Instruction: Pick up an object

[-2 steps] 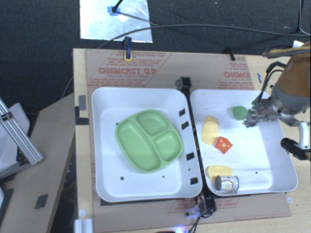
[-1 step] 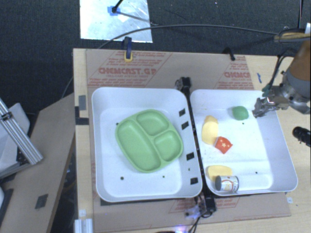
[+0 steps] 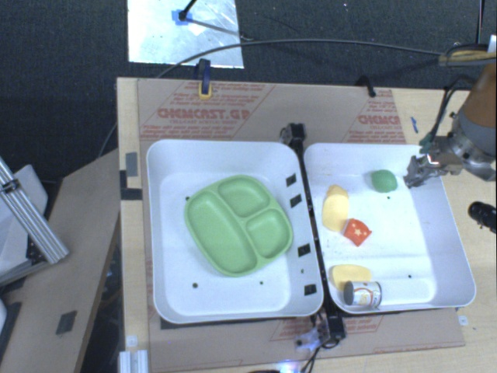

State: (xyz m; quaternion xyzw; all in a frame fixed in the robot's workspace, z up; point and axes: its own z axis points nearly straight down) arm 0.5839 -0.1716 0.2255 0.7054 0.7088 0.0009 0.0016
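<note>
Nothing grabbed yet: the gripper [image 3: 417, 171] hovers at the right bin's [image 3: 443, 231] 1 o'clock beside the green ball [image 3: 383, 180], can't tell its state.

The grey arm [image 3: 475, 123] reaches in from the right, its claw [image 3: 417, 171] pointing down and left.

Left white bin [image 3: 167, 208]: holds one green divided plate [image 3: 238, 224] with three compartments, lying flat near the bin's centre and turned at a slant to its walls.

Bench board [image 3: 256, 103]: brown sheet with red lettering, under both bins and visible along their far edge.

Blue and yellow clamp [image 3: 203, 78]: at the board's far edge, toward its left corner.

Silver foil sheet [image 3: 182, 22]: on the dark floor beyond the board's far left corner.

Black cable [image 3: 342, 45]: arcs across above the board's far edge.
</note>
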